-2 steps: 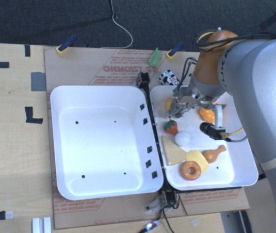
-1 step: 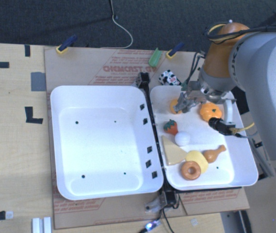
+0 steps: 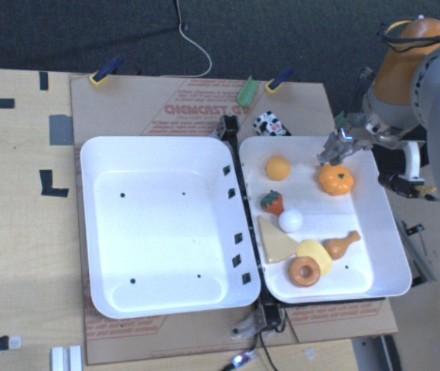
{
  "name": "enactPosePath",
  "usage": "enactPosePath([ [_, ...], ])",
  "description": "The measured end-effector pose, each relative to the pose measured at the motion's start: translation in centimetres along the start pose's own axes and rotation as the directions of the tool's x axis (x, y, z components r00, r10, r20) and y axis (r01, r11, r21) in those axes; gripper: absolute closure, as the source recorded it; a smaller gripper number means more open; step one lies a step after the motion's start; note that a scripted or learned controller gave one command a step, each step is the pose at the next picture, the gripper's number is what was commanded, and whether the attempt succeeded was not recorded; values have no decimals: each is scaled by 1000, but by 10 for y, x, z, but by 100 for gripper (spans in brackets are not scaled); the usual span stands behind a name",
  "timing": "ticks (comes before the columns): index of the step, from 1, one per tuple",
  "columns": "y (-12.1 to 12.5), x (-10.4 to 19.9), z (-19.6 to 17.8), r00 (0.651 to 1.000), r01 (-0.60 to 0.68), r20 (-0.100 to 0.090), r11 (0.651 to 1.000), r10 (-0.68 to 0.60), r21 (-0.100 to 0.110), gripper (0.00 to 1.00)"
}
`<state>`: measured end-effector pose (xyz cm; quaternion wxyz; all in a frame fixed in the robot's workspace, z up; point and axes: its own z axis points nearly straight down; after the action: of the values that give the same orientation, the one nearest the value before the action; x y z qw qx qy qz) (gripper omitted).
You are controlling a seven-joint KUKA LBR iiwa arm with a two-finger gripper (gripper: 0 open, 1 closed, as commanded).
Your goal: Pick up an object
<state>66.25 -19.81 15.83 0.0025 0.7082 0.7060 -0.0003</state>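
The grey metal hand (image 3: pixel 334 150) hangs just above the small orange plastic pumpkin (image 3: pixel 335 180), close enough to suggest that is its target; whether it is clenched or released I cannot tell. The pumpkin lies in the right shallow white bin (image 3: pixel 386 238), apart from the orange ball (image 3: pixel 277 168) and round brown doughnut (image 3: pixel 305 271), leaving room to approach.

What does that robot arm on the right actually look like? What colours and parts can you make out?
The arm is bulky and rounded, grey with a glossy orange band above the wrist. Below that sits a darker metallic wrist section with small fittings, ending in a slim grey gripper. A black-and-white piece juts out beside it.
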Motion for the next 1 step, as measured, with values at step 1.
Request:
enactPosePath([
  [1,-35,14,-2,1000,2,-3,1000,-2,6,100],
])
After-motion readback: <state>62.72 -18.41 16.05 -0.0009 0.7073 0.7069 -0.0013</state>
